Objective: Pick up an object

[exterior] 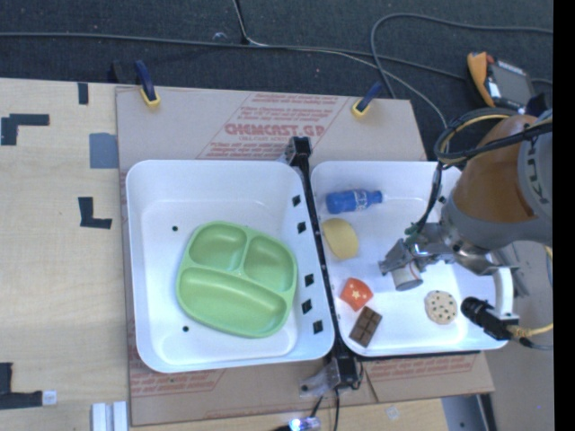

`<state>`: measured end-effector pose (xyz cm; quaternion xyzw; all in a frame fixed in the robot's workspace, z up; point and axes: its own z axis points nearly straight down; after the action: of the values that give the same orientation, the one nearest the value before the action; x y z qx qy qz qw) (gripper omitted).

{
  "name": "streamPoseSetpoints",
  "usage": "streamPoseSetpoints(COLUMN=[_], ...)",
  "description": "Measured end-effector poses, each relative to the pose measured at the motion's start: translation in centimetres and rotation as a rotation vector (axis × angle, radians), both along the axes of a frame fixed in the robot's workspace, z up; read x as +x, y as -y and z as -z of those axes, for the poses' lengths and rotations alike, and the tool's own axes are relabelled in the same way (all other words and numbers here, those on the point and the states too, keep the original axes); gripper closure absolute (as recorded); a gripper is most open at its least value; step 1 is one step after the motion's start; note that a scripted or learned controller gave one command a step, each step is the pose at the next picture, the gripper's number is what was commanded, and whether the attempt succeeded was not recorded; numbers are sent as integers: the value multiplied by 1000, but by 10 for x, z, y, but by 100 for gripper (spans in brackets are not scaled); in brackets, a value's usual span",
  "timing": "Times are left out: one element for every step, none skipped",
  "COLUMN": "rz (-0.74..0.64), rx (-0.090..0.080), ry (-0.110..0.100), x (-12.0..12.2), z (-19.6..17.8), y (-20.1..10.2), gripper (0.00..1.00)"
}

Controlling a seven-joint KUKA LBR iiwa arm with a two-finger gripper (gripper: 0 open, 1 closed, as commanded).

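Red "CHEMCAST GP" lettering marks the cardboard (269,124) at upper centre; the gripper (402,268) at right: grip state cannot be told.

Two bins sit side by side on a cardboard sheet (269,119). The left bin (144,241) holds a divided tray (238,278). In the right bin (395,173), a bottle (353,200) lies at the back, a round lump (340,238) just before it, then a small block (357,292) and a bar (365,327) nearest the front. A cookie (439,307) lies to their right, with the gripper (402,268) above the bin floor between the lump and the cookie.
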<state>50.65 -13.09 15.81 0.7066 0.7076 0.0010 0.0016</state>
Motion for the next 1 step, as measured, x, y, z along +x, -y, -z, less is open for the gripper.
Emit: streamPoseSetpoints(rz=[0], rx=[0], ry=[0], x=[1], z=[-46], y=[0], gripper=[100])
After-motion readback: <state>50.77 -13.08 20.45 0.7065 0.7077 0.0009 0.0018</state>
